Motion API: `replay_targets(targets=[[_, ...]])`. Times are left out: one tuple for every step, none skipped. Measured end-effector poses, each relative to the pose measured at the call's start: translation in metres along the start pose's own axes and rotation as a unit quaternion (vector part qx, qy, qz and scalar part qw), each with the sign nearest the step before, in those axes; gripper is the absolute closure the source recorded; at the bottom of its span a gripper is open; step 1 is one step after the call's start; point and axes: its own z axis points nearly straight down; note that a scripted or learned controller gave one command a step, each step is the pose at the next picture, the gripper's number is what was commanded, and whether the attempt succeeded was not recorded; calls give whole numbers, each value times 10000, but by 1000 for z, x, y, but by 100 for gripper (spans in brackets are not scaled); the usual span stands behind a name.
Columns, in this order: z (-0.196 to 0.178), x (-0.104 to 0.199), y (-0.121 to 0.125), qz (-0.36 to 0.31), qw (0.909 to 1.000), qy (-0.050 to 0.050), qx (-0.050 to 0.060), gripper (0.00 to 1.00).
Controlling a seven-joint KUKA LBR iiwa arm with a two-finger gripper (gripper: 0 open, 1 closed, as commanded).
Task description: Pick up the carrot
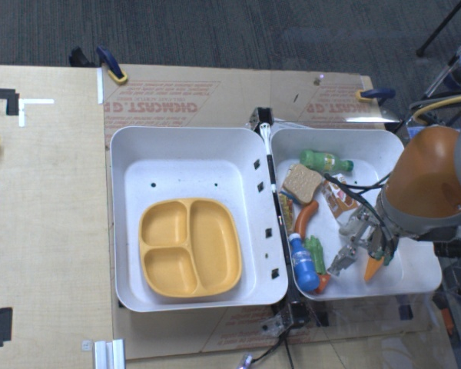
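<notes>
Camera view shows several ways this try could fail, and I start with the biggest things. The right bin [416, 284] is crowded, and the arm [426, 177] hangs over its right half. The wide orange band hides part of the floor under it, so a thing pushed that way could slide where it is hard to reach. The near wall of this bin is close below the pincer [352, 250]. If the carrot is pushed and not clamped, it could end against that wall, where closing around it would be more difficult. Up and to the view's left of the pincer lies an orange-red sausage [305, 216]. Its colour is near to the carrot's colour, so I judge that a wrong target is possible. The blue bottle [302, 262] and the green piece [316, 253] lie to the view's left of the pincer, near enough to be knocked if it moves sideways. The snack packet [340, 199] is just above it and could catch on it when it rises. The carrot [374, 268] is small and tapered, so it could slip or turn out of a grip that is not centred. It lies just beside the pincer, on the view's right and a little lower, with its point toward the near wall. It seems to touch the pincer's side, but I cannot tell if it is really between the jaws. I also cannot tell if the pincer is apart or together.
</notes>
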Motion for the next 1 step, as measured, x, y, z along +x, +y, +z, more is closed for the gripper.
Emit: replay_targets(targets=[[-1,0,-23,-1638,9865,-16,-1,0]])
